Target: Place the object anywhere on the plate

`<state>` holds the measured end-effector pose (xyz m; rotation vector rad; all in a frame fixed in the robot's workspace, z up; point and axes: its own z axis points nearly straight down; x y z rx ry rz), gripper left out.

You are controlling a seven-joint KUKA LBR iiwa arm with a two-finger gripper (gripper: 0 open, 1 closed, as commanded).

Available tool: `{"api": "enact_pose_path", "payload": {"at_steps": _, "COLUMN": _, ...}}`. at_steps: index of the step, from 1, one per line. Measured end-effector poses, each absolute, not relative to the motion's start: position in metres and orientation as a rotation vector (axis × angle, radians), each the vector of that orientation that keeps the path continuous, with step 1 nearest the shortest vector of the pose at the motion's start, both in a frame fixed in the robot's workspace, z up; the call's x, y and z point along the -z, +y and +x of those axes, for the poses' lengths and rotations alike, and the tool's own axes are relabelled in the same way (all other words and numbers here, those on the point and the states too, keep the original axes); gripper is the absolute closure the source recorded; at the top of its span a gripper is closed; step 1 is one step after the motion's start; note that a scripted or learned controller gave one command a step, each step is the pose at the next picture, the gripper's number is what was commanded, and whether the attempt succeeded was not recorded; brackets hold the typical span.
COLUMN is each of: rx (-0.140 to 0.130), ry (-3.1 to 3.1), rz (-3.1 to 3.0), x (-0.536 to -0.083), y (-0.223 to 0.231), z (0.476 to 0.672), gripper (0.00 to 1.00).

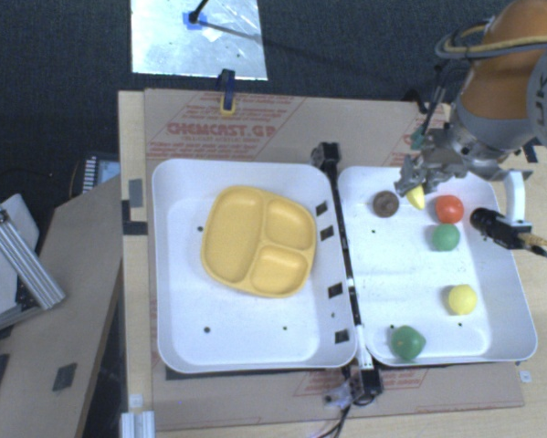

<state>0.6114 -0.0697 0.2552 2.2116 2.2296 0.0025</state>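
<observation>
The two-finger gripper (414,188) is closing on a small yellow object (416,197), crowded by a brown round piece (385,204) and a red-orange ball (449,209).

Two shallow white bins sit side by side on the bench. The left bin (173,336) holds a yellow three-compartment plate (257,240). In the right bin (510,336) lie a brown round object (385,204), a red-orange ball (449,209), a green ball (445,238), a yellow ball (461,298) and, at the near edge, a darker green object (406,342). The gripper (414,191) hangs over the far left part of the right bin, with a small yellow object (417,197) at its tip.
</observation>
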Motion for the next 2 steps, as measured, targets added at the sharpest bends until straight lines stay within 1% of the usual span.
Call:
{"api": "enact_pose_path", "payload": {"at_steps": 1, "rx": -0.002, "ry": 2.230, "rz": 2.211, "x": -0.259, "y": -0.019, "z": 0.615, "gripper": 1.00}}
{"api": "enact_pose_path", "payload": {"at_steps": 2, "rx": -0.002, "ry": 2.233, "rz": 2.211, "x": -0.240, "y": 0.034, "z": 0.621, "gripper": 1.00}}
